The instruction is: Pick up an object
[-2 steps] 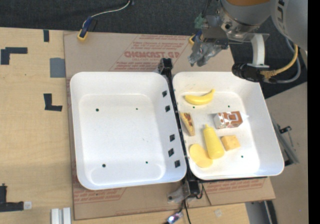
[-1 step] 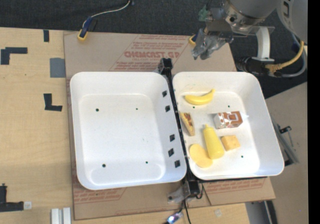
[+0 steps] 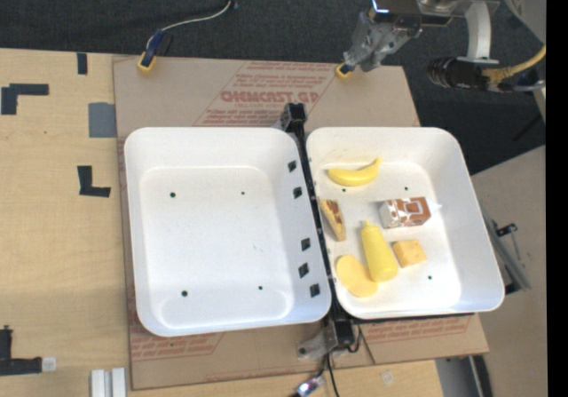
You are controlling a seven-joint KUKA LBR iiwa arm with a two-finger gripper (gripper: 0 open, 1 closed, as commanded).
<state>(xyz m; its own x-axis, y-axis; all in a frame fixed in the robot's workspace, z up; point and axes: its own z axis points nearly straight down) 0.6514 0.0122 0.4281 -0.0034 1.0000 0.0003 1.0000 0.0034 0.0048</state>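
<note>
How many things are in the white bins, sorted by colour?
Yellow: 3, the banana, the bottle and the round piece.
Orange-tan: 2, the block and the wedge.
Brown and white: 1, the carton.
Total: 6, all in the right bin.

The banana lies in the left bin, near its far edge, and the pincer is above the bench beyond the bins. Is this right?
Not quite. The camera view shows the banana in the right bin, near its far edge. The pincer is indeed beyond the bins.
</note>
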